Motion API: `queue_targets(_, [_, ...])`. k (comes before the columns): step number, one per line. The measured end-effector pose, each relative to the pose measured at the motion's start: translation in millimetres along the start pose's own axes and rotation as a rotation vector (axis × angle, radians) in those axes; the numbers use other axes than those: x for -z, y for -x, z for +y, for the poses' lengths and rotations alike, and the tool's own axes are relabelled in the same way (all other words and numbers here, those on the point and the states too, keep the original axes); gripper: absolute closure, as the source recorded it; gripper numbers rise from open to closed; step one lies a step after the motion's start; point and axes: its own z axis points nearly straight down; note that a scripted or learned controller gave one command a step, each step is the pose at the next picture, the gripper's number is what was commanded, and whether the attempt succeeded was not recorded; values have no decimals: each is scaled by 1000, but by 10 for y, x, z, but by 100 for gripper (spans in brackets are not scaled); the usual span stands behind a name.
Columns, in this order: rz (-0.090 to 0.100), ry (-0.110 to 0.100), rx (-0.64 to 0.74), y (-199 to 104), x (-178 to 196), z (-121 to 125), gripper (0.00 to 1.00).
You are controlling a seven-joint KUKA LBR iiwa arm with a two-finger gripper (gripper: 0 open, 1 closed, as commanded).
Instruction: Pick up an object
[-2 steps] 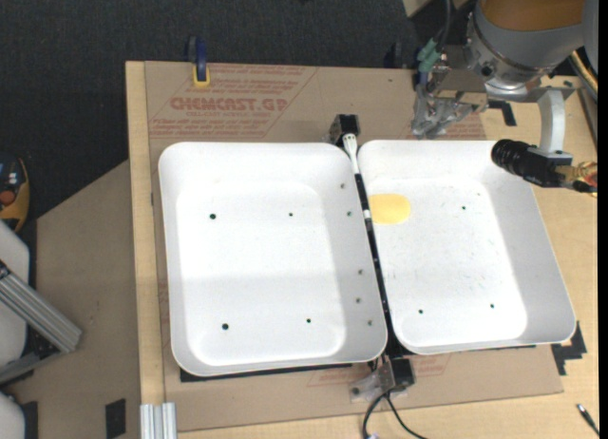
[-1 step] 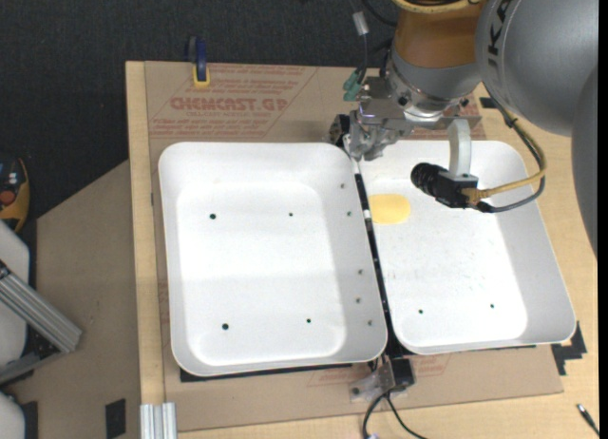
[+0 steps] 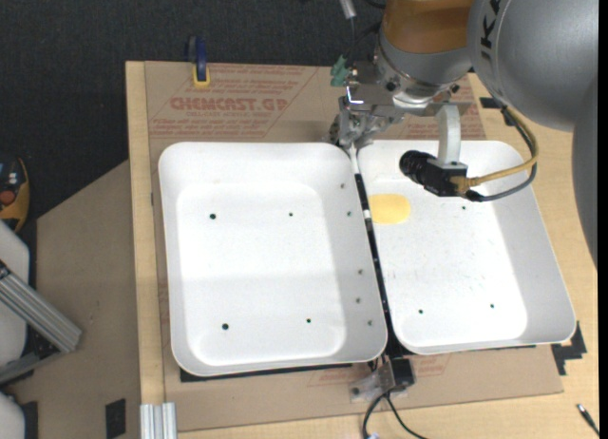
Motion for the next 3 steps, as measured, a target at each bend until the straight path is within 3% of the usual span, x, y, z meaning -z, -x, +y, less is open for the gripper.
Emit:
queue_targets(1, [0, 1, -1, -118, 318, -83, 100])
queue_targets(2, [-6, 5, -12, 1366, 617, 314, 100])
queue_targets(3, [0, -8, 1, 844, 117, 479, 100])
